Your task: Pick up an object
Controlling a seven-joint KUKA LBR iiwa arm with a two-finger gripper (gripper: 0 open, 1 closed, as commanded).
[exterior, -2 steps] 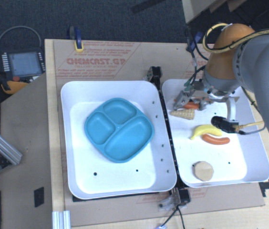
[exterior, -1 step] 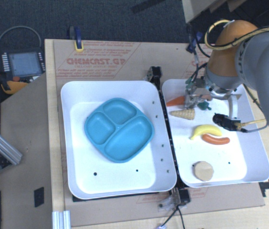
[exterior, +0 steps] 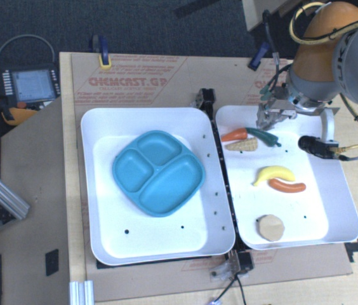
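My gripper [exterior: 270, 121] hangs over the far left part of the right bin [exterior: 331, 199], just above the green leafy end of a toy carrot [exterior: 235, 135]. The carrot lies flat, with its orange body pointing left. A beige ridged wedge [exterior: 242, 145] lies against the carrot's near side. Closer to the middle of that bin are a yellow banana [exterior: 271, 173] and a red sausage [exterior: 287, 185], touching each other. A round tan piece [exterior: 270, 227] sits near the bin's front edge. Nothing is seen held in the gripper.
The left bin [exterior: 96, 170] holds a blue divided plate [exterior: 159, 171]. The grey arm with its orange band [exterior: 328, 37] and a black cable fitting [exterior: 315, 146] reach over the right bin's far right side. A black divider [exterior: 220, 164] runs between the bins.
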